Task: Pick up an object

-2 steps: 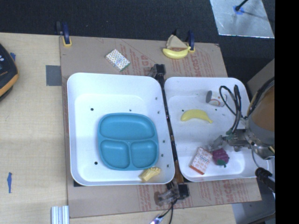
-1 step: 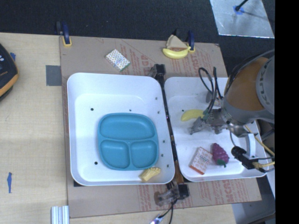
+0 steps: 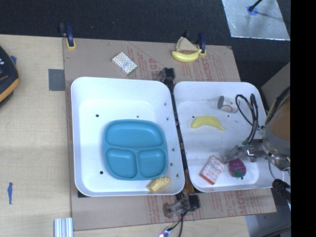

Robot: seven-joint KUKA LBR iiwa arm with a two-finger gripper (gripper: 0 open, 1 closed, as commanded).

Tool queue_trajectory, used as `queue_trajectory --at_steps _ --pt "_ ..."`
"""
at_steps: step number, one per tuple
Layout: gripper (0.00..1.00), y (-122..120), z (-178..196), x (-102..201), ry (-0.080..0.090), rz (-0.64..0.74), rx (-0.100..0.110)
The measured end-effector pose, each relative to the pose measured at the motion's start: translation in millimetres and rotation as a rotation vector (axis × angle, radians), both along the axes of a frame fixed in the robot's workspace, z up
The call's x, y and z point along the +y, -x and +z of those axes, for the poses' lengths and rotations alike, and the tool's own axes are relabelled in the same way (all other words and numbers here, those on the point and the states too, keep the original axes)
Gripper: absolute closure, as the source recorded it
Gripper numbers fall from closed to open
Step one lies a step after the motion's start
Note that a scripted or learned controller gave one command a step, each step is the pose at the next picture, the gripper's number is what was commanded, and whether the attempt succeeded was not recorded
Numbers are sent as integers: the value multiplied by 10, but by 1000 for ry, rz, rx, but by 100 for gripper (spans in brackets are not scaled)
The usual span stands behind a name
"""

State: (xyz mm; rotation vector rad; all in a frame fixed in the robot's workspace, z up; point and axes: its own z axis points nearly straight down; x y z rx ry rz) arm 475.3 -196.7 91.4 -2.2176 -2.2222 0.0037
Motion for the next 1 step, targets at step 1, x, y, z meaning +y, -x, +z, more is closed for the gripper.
queue_trajectory --at_steps 1 --pt "100 -1 100 -2 0 5 1"
